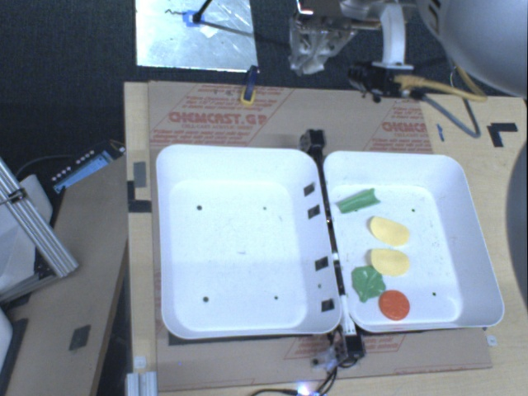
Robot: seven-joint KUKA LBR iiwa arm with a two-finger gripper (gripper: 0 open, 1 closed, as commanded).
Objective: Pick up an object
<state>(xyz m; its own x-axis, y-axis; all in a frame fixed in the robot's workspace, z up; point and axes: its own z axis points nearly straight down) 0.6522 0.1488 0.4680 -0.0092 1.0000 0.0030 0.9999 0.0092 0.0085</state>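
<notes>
Cardboard sheet (pixel 214 114) under two white bins (pixel 239 167); tool (pixel 309 52) raised, state unclear.

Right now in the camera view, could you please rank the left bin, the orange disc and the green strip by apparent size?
1. left bin
2. green strip
3. orange disc
The last two look close; I would not insist.

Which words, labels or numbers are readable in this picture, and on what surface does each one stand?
"CHEMCAST GP": red print on the brown board under the bins, left of the yellow clip.
More red print on the same board at upper right and along the front edge: too blurred to read.
Dark letter on the grey arm, cut off by the frame: unreadable.
</notes>
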